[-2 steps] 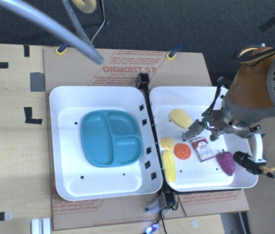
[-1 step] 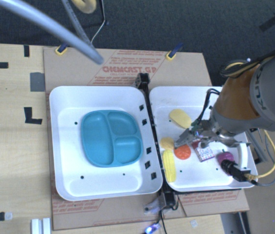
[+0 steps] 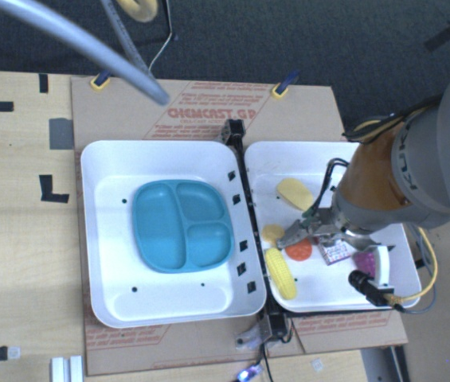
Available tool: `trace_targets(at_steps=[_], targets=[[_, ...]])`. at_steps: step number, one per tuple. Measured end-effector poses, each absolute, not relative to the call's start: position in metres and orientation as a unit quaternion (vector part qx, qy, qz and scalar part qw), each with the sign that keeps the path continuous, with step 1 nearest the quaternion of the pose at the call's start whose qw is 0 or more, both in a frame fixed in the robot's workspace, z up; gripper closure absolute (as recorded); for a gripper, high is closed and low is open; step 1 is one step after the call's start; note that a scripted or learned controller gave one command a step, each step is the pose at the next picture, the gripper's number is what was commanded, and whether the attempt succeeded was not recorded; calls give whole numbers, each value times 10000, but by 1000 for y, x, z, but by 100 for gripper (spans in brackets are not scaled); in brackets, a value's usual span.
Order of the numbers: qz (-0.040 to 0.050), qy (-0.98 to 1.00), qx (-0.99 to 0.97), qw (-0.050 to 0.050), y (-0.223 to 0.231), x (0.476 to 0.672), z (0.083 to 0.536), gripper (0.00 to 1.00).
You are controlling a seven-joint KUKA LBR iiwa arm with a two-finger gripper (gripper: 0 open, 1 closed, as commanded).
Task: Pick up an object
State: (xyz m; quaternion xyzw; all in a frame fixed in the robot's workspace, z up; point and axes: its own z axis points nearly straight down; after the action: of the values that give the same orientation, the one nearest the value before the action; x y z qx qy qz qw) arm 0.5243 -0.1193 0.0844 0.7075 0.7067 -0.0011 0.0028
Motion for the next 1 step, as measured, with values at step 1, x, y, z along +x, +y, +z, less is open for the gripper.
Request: trace_targets(at_steps=[1], targets=[[0,7072,7071,34,-119,526,97,100]])
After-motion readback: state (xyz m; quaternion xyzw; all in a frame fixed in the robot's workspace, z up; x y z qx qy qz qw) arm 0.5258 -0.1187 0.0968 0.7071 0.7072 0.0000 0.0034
